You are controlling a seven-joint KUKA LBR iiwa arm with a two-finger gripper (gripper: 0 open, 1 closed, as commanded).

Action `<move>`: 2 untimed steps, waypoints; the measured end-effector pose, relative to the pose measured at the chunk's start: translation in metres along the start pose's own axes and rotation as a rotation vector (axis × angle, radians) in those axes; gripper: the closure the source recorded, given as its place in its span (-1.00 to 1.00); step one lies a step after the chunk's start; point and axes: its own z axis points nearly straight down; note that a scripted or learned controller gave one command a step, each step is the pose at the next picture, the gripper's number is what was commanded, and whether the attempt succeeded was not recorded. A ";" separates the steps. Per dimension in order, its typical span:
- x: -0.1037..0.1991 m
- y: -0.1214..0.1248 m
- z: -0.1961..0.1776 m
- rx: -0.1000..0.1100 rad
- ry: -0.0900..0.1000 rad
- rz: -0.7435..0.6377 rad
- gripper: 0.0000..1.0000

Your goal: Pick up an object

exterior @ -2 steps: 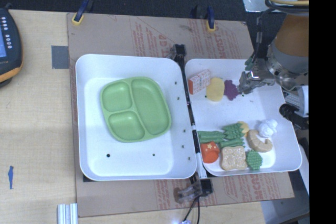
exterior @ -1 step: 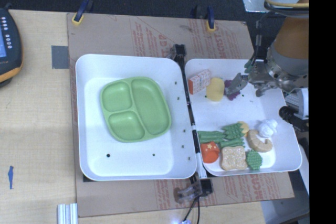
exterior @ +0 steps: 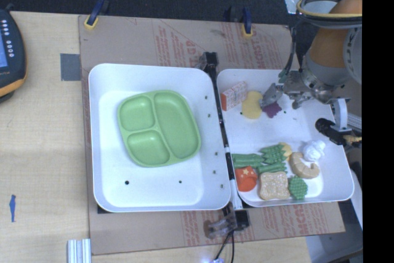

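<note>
My gripper (exterior: 284,98) hangs over the back of the right bin (exterior: 335,194), with its two fingers spread apart and nothing between them. A small purple object (exterior: 271,110) lies right by the left fingertip (exterior: 269,96); I cannot tell whether they touch. Just left of it sit a yellow lemon-like piece (exterior: 251,105) and a small red-and-white box (exterior: 233,95). Along the bin's front lie green vegetables (exterior: 271,155), a red tomato (exterior: 246,178), a bread slice (exterior: 274,185), a green broccoli piece (exterior: 298,188), a tan ring-shaped piece (exterior: 305,166) and a white lump (exterior: 314,148).
The left bin (exterior: 108,182) holds a green divided plate (exterior: 159,128). A black part (exterior: 329,128) juts in over the right bin's right edge. The arm's orange band (exterior: 335,34) rises above the bin's back right corner. A handheld pendant (exterior: 9,52) lies at the far left.
</note>
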 end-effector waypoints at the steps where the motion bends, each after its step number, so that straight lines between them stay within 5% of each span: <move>1: -0.005 0.030 0.034 -0.004 0.001 -0.001 -1.00; 2: 0.025 0.008 0.033 0.003 0.004 -0.002 -1.00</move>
